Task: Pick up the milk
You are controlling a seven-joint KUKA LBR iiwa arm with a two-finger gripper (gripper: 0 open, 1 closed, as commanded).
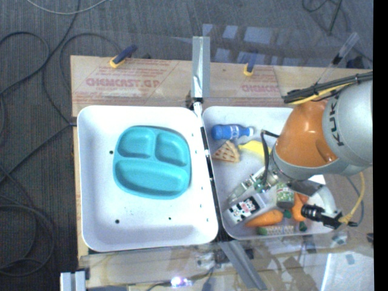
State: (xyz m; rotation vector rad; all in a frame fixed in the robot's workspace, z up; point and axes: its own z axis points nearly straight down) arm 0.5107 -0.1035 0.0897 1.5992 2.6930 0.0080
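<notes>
The milk (245, 209) is a small white carton with black spots and a red edge. It lies on its side near the front left of the right bin (315, 115). My gripper (244, 191) hangs low over the bin, just behind the carton and very close to it. Whether it touches the carton cannot be made out. The grey arm with its orange band (306, 141) reaches in from the right and covers the middle of that bin.
An orange carrot (264, 219) lies right in front of the milk, with a second carrot (297, 208) beside it. A blue bottle (231, 131), a waffle wedge (225, 153) and a yellow piece (253, 143) sit at the back. The left bin (97, 223) holds a blue divided tray (153, 161).
</notes>
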